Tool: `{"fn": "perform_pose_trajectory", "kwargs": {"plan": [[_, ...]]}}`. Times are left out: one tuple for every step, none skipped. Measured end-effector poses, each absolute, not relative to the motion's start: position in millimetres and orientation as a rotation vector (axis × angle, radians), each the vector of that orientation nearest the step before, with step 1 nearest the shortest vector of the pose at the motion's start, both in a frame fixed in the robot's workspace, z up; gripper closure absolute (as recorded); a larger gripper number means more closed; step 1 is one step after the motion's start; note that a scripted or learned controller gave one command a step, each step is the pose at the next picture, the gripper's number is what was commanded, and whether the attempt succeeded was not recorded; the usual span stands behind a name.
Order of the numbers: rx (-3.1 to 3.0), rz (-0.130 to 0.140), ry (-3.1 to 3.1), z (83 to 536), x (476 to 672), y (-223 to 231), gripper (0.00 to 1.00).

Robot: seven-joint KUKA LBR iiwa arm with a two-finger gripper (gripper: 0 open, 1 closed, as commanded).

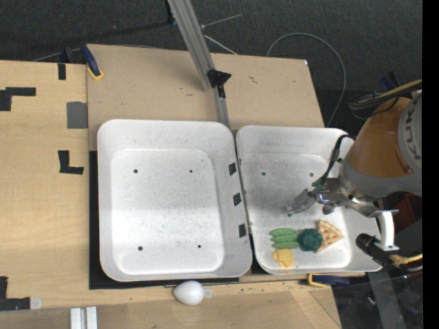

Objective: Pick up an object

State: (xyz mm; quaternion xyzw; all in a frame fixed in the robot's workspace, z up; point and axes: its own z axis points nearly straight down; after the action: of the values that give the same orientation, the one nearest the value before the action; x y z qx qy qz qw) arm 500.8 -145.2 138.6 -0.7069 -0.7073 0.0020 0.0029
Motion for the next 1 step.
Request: {"fn": "perform_pose_trajectory", "kwargs": {"plan": [[-2.221, 0.002, -2.223, 87.9, 500.8, -145.2, 0.00]]}}
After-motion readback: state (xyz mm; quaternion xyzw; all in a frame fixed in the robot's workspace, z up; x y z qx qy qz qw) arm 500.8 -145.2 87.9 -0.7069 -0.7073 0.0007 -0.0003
